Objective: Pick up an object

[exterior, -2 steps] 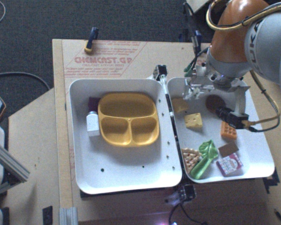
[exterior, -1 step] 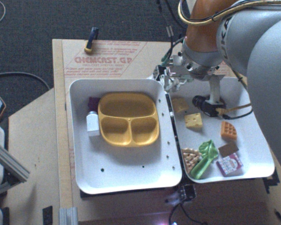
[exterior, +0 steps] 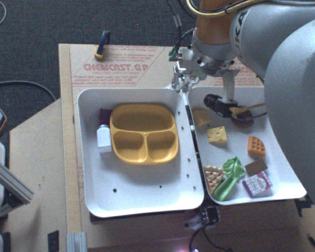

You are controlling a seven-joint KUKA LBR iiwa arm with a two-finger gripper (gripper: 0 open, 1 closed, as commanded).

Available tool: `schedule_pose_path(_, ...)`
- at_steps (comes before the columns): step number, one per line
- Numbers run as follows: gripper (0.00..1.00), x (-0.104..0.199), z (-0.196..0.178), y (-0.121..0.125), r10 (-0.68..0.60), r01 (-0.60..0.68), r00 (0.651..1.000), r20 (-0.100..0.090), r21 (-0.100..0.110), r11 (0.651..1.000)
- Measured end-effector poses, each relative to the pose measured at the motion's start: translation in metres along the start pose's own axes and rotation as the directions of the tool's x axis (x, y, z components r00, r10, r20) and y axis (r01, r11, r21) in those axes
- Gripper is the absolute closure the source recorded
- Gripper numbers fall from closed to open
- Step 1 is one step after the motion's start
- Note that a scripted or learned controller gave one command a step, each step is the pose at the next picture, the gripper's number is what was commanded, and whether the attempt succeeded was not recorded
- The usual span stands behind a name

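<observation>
Tool (exterior: 182,84) hangs over the divider at the far edge of the 2 bins; I cannot tell its state from here. Largest candidate is the yellow divided plate (exterior: 144,133) in the left bin (exterior: 126,193): stiff, light, slick, so I judge a rim pinch best. In the right bin (exterior: 283,177), the green soft toy (exterior: 230,177) looks squashy and forgiving, taken mid-body. Smaller still, the cheese wedge (exterior: 217,135) and waffle piece (exterior: 256,146) look light, rigid, easy across flat sides.

Yellow divided plate (exterior: 143,133), orange waffle (exterior: 256,146), holed yellow cheese wedge (exterior: 217,135), green toy (exterior: 229,177).
</observation>
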State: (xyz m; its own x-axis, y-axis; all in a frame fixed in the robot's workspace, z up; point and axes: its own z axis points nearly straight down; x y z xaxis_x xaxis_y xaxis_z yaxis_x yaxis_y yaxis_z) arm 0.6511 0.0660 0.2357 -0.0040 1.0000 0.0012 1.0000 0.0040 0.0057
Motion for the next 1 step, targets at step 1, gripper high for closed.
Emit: schedule_pose_path(1, 1.00, -0.0044, 0.0099, -0.0135, 0.005, -0.005, 1.000, 0.002, 0.010, 1.000)
